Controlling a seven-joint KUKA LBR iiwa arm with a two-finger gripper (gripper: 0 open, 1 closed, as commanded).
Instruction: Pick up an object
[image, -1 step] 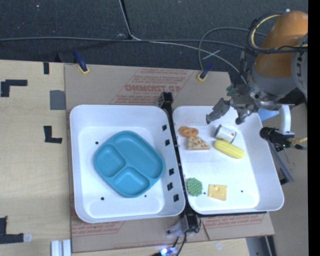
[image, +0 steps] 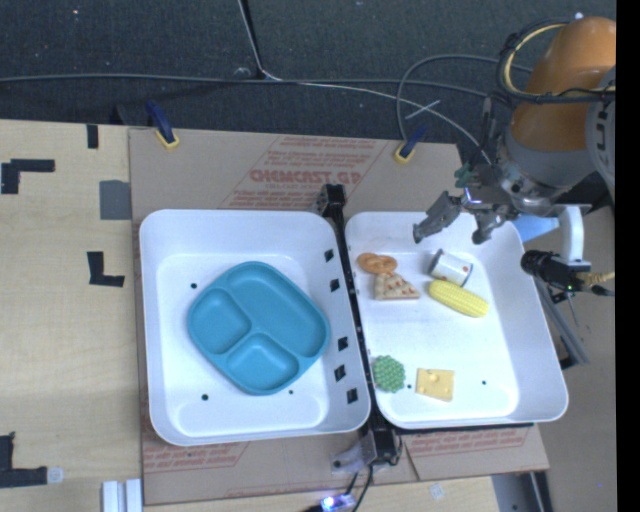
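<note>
Gripper (image: 458, 226) observed spread open, nothing grasped, poised above far edge of right bin (image: 535, 395); small can (image: 450, 266) just near of it.

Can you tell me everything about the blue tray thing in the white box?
The blue plastic-looking tray with rounded corners lies flat in the left shallow white bin, turned at a slant to the bin's walls. It is one smooth, light-blue piece, split into three sunken compartments: a long one toward the upper right and two smaller ones. Nothing sits in them. It rests on the bin's floor only, apart from the walls.
</note>
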